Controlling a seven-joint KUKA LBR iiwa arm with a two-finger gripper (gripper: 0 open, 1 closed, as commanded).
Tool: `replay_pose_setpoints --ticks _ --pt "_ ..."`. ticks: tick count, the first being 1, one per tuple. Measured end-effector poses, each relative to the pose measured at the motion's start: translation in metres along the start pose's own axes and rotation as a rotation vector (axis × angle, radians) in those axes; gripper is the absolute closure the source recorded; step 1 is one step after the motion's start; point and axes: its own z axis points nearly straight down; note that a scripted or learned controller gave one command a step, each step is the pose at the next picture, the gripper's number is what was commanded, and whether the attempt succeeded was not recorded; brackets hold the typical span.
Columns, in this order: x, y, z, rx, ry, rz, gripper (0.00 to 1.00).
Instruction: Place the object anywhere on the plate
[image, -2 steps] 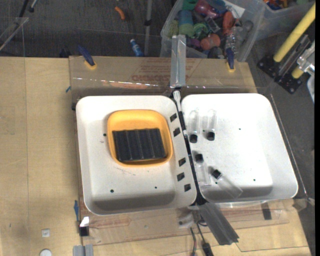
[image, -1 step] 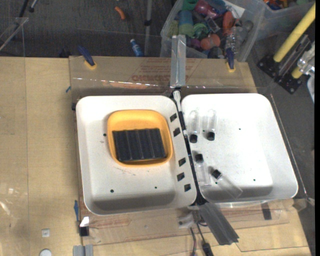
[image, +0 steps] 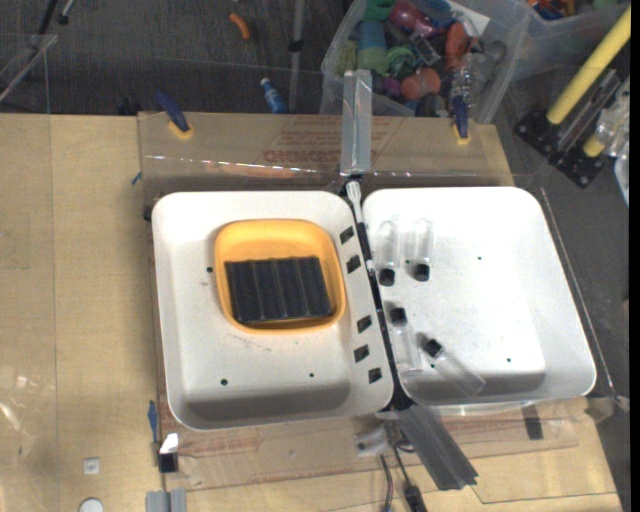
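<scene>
An orange plate (image: 272, 232) with a raised rim sits in the left white bin (image: 200, 365), towards its back. A black, ribbed rectangular object (image: 278, 288) lies flat on the plate and covers most of its floor. Its long side runs left to right, and its front edge meets the plate's front rim.
The right white bin (image: 500, 300) holds several small clear pieces with black ends (image: 418, 262) near its left wall. A ridge with black tabs (image: 360, 300) divides the two bins. Behind the bench stand a clear box of colourful toys (image: 420, 45) and a yellow pole (image: 590, 65).
</scene>
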Motion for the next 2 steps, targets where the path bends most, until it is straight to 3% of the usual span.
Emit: replay_pose_setpoints --ticks 2 --pt "-0.0086 0.0031 0.0087 0.0 0.0 -0.261 1.0"
